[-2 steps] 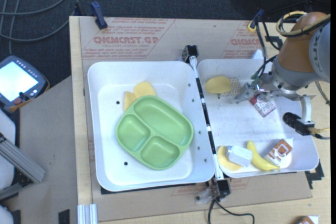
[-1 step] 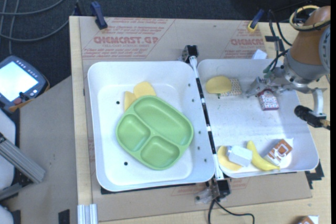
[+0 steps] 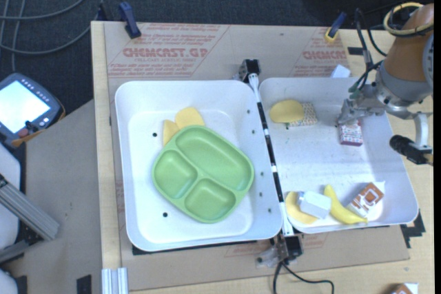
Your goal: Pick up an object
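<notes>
Reading "CHEMCAST GP" on your worktop (image 3: 165, 51), you'll find the gripper (image 3: 353, 119) above a small red-labelled packet (image 3: 351, 135); grip state unclear.

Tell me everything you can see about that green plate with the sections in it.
The green plate is a light green tray, plastic by its look, with rounded corners and three compartments: one long section along the upper side and two smaller ones below. It lies flat and turned at an angle in the left white bin, near its middle. Its upper left edge overlaps some yellow pieces that stick out from beneath it. Nothing sits in its compartments.
</notes>
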Controlling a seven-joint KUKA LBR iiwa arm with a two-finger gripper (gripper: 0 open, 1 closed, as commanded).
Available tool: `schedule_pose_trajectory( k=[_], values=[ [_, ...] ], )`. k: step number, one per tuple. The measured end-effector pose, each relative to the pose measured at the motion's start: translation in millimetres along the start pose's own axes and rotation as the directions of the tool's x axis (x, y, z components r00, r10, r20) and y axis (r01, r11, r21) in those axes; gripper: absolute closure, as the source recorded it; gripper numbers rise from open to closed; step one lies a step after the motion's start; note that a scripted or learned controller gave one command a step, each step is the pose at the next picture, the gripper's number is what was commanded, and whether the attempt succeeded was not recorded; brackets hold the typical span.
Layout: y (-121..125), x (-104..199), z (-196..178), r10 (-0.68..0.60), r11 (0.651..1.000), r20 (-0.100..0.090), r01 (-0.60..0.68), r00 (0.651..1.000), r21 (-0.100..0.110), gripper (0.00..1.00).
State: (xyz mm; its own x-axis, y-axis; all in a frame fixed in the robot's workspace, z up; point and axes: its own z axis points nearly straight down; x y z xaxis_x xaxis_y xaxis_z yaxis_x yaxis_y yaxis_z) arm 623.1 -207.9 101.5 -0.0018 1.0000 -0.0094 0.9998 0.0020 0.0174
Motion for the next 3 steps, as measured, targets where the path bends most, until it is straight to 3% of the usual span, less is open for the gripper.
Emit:
schedule_pose_trajectory(
  k=[1, 2, 3],
  values=[
    [-18.5, 33.0, -91.0, 0.000, 1.000, -0.008, 0.000, 1.000, 0.015, 1.00],
    [-19.0, 33.0, -90.3, 0.001, 1.000, -0.008, -0.001, 1.000, 0.016, 0.00],
    [6.2, 2.2, 12.4, 0.000, 1.000, -0.005, 0.000, 1.000, 0.009, 0.00]
  ],
)
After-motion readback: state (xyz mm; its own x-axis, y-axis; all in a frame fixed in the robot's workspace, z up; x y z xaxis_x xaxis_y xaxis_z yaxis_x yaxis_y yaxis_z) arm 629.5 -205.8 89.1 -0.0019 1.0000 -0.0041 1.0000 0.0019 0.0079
